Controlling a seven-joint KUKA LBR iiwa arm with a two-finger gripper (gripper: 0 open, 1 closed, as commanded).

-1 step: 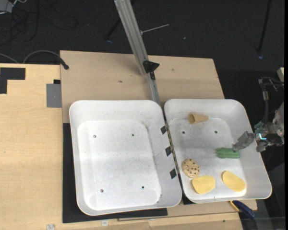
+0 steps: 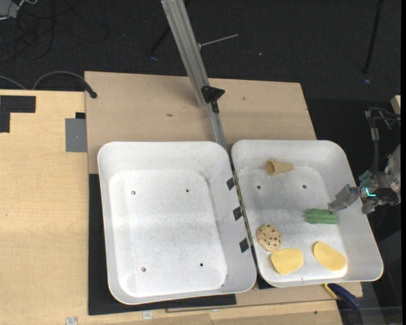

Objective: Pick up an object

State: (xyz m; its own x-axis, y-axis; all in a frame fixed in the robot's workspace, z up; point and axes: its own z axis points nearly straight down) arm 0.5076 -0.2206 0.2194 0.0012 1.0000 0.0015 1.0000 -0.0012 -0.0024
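A fixed camera looks down at a slant on two shallow white bins side by side on a bench. The left bin (image 2: 115,181) holds no objects. The right bin (image 2: 338,158) holds five small items. A tan cone-shaped piece (image 2: 279,167) lies toward twelve o'clock. A green oblong piece (image 2: 321,216) lies toward three o'clock, near the right wall. A speckled cookie (image 2: 268,236) sits toward seven o'clock. Below it lie two yellow pieces, one (image 2: 286,261) at six o'clock, the other (image 2: 329,256) at five o'clock.

The gripper (image 2: 343,198) enters from the three o'clock edge of the view, its grey tip just above and right of the green piece. Whether its fingers are spread or closed cannot be told; nothing is visibly between them.

The green piece looks the likeliest target. To do this well, the tip should centre over the piece's middle, straddle its narrow width, and descend fully to the bin floor before closing. The near wall leaves little room, so approaching from the bin's centre side seems safer.
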